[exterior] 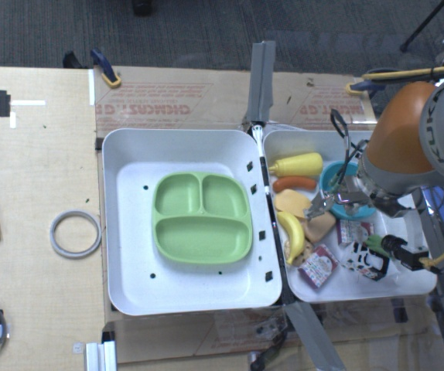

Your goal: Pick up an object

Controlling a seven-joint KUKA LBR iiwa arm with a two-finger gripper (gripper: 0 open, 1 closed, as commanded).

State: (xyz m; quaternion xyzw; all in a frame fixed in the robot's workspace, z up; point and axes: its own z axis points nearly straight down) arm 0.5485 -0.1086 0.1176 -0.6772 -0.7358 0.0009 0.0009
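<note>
You see the metal two-finger gripper (320, 205) lowered among toy food near the curved yellow plastic banana (292, 236); whether it grasps anything, you cannot tell. Next: lift.

Matt green plastic plate (203, 219)

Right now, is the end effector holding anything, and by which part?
Cannot be told. The end effector is low among the toys in the right bin, beside the banana.
</note>
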